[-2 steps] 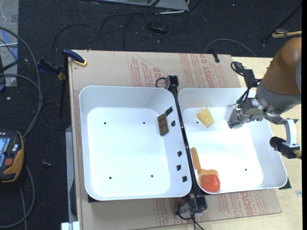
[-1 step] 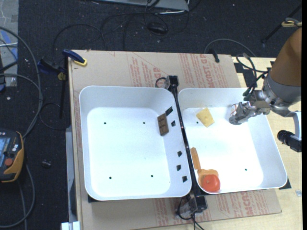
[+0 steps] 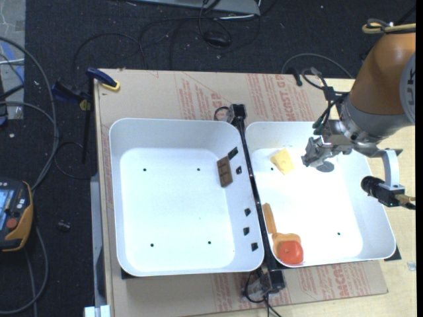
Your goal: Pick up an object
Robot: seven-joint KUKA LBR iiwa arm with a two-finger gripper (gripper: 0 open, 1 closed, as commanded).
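Nearest you, at the front left corner of the right bin (image 3: 370, 197), sits a red ball (image 3: 289, 251) touching an orange stick (image 3: 269, 219) that runs along the left wall. Farther back, a brown block (image 3: 225, 172) lies by the left bin's (image 3: 125, 177) right wall, and a yellow piece (image 3: 283, 160) rests near the right bin's back left corner. Your gripper (image 3: 320, 156) hangs just right of that yellow piece, holding nothing you can see; how far it is spread cannot be told.

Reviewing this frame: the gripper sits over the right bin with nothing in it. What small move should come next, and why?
Probably a short shift toward the yellow block and then down. The gripper hovers in the right bin just beside that block, nothing shows between its fingers, and the block lies apart from the bin wall. The red and orange object is farther off, against the near corner.
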